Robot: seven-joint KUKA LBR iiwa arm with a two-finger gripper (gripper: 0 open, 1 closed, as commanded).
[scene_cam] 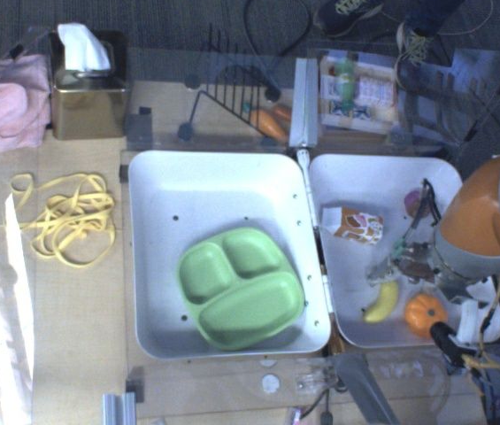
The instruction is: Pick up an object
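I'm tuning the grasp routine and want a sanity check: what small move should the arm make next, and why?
Probably a short drop straight onto the banana. The gripper sits low in the right bin, just above the banana's upper end, with nothing seen between its fingers. The orange fruit lies close on the banana's right, so a sideways drift could catch it instead.

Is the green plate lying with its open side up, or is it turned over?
Open side up: the plate in the left bin shows three hollow compartments facing the camera, with nothing in them.
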